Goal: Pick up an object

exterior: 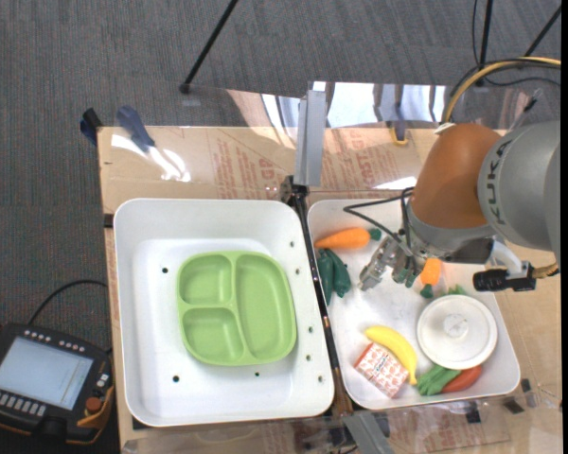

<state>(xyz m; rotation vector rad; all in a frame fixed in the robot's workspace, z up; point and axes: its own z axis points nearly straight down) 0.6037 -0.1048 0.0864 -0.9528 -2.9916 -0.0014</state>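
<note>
Carrot [346, 239], orange with a green top, lies near the far-left corner of the right bin [507, 378], just left of the gripper [386, 266]. The gripper hangs low over the bin's floor with its metal fingers spread apart and nothing between them. Just right of the gripper sits a small orange piece [431, 270]. Nearer the camera from the gripper lie a banana [393, 346], a white round lid [456, 330] and a red-patterned packet [381, 370]. Left of the right bin, the left bin [142, 282] bears a green divided plate [237, 307].
</note>
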